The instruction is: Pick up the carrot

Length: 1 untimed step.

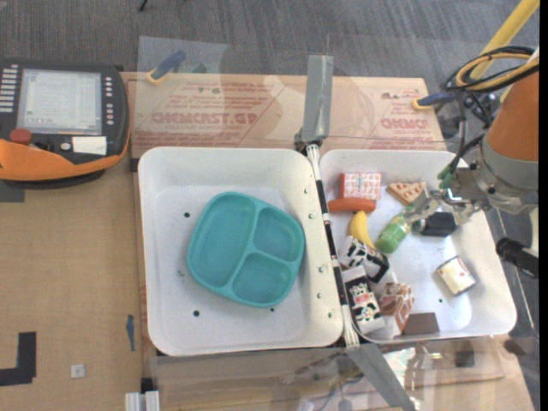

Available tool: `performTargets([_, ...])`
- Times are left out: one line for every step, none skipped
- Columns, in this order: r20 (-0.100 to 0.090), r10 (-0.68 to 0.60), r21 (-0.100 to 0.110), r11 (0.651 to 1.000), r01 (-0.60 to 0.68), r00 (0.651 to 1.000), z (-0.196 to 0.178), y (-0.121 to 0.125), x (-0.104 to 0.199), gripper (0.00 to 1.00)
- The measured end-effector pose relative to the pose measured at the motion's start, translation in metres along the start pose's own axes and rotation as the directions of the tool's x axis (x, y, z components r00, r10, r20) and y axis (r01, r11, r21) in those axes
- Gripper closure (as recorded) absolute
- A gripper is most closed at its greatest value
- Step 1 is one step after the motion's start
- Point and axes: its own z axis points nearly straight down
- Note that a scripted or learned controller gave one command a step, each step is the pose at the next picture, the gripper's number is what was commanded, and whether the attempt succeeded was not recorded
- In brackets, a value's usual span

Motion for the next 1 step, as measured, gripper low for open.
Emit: performTargets([0.001,-0.594,-0.001,0.804,0.594,0.804,0.0160,-0.0279,0.0399,0.00])
